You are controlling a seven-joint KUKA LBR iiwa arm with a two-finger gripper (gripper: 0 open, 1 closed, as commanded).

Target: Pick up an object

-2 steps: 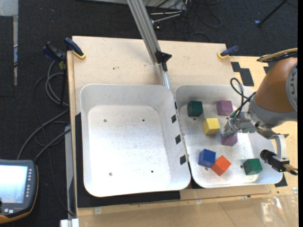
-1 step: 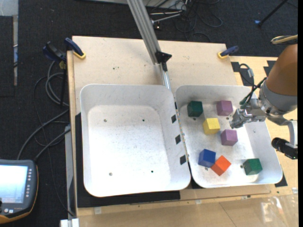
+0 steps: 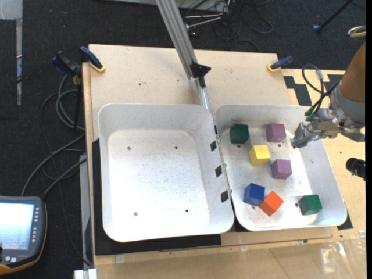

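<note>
The two shallow white plastic bins, left [image 3: 116, 156] and right [image 3: 331, 185], look smooth and faintly speckled. The small coloured cubes, such as the yellow one [image 3: 260, 154], appear matt. The pale wooden bench board [image 3: 145, 74] looks dull, the far slanting metal bar [image 3: 174, 28] brushed.

— What are we seeing at the bench?
— We are watching the gripper [image 3: 300, 137] hovering over the right bin [image 3: 325, 179], just beside a purple cube [image 3: 275, 132], with yellow [image 3: 260, 154], blue [image 3: 253, 194] and orange [image 3: 271, 203] cubes lying nearby.
</note>
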